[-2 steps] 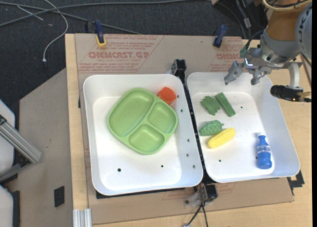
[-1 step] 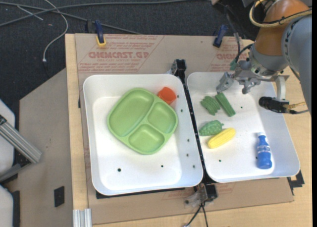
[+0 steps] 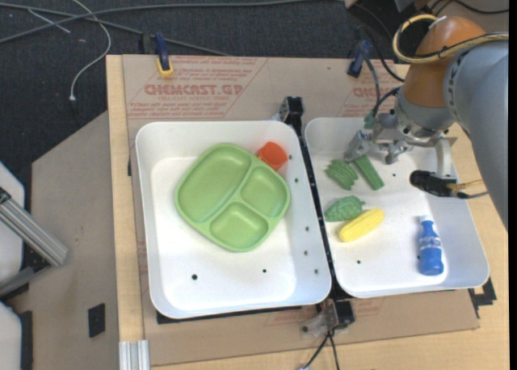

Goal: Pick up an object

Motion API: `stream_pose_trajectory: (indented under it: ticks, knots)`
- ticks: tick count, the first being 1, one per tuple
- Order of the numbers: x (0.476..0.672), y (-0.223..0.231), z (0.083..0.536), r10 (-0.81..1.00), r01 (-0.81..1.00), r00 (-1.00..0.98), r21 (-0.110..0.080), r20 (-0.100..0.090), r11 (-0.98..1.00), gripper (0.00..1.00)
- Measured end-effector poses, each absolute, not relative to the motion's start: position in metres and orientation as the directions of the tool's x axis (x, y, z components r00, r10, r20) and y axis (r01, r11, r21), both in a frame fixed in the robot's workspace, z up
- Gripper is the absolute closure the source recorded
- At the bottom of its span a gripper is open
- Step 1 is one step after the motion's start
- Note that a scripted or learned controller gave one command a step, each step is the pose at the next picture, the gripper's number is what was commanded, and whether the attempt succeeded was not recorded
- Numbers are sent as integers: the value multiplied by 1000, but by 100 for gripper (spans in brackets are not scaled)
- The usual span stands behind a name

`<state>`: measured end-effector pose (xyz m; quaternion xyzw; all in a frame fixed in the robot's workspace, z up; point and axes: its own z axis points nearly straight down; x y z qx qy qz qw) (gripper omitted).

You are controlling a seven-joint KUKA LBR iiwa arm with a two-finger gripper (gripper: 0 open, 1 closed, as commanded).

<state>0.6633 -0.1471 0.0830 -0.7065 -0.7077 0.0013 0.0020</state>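
Blue bottle (image 3: 430, 248); gripper (image 3: 373, 150) apparently on green stick (image 3: 369, 172).

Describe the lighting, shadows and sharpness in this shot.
Camera view: soft, even light, with faint shadows under the green plate and yellow corn; no harsh glare on the white bins; the claw looks slightly soft, while the blue bottle stays legible.

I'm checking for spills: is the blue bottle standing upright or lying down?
Lying down. The blue bottle rests flat on the right bin's floor, its white cap toward the bin's far side.
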Motion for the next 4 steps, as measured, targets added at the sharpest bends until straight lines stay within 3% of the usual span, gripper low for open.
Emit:
stream_pose_trajectory:
  ticks: [1, 4]
  knots:
    - [665, -147, 97, 1000, 1000, -2, 2, 0, 2, 100]
    - [661, -158, 245, 1000, 1000, -1, 6, -2, 1, 100]
